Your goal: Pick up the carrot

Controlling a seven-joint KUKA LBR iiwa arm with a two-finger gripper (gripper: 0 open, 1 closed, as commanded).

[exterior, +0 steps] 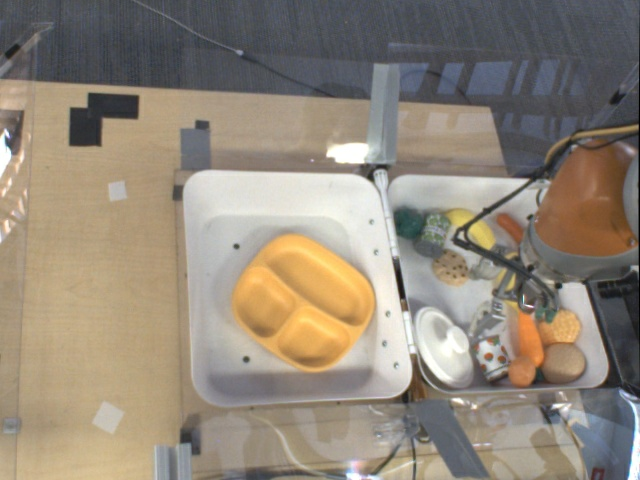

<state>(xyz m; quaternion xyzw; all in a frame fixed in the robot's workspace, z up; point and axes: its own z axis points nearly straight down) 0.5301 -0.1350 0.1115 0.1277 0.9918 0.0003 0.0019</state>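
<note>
The arm [590, 213] reaches in from the right, its end effector [497, 318] angled downward.

The orange carrot [526, 346] lies lengthwise near the right bin's [600, 373] front right corner, among other items.

Robot lab: wooden bench [100, 298], two white bins [200, 298], metal brackets [384, 108], loose cables [200, 36], grey carpet.

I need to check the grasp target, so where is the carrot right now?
The carrot lies near the front right corner of the right bin, between a small patterned can and a brown potato, just below the gripper.
</note>
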